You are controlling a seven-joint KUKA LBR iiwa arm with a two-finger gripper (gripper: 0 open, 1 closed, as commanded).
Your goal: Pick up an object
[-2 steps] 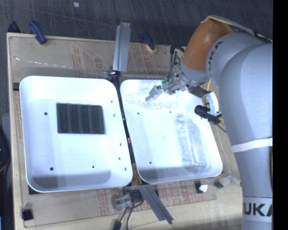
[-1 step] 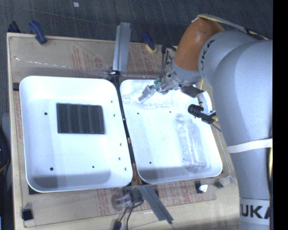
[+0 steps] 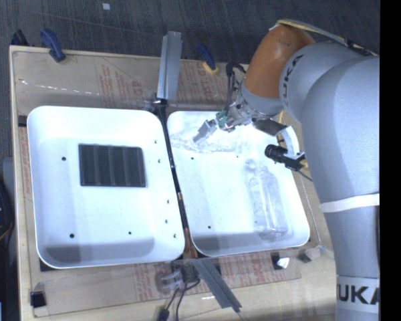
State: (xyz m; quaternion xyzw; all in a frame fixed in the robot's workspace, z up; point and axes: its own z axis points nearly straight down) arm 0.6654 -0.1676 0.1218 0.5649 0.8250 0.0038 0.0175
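Two shallow white bins sit side by side on the bench (image 3: pixel 87 283), whose near edge carries printed red lettering and a small metal bracket (image 3: pixel 210 286) between the bins. In the right bin (image 3: pixel 217 236) a clear plastic bottle (image 3: pixel 266 202) lies on its side near the right wall, running near to far, its body hard to make out against the white floor. The left bin (image 3: pixel 53 233) holds a dark grey ribbed rectangular block (image 3: pixel 112 165), lying flat a little left of the bin's middle and well apart from the walls. Further back in the right bin, a thin crumpled piece of clear plastic (image 3: pixel 194 144) rests by the far left corner. Just above it hangs the gripper (image 3: pixel 206 131), tilted down toward the left; whether it is apart or together cannot be told, and nothing is seen in its grip. The grey arm (image 3: pixel 334 112) with its orange band (image 3: pixel 275 57) reaches in from the right. At the far side, a grey upright post (image 3: pixel 168 65) stands between the bins, with blue clamps (image 3: pixel 52 45) on the bench's far edge
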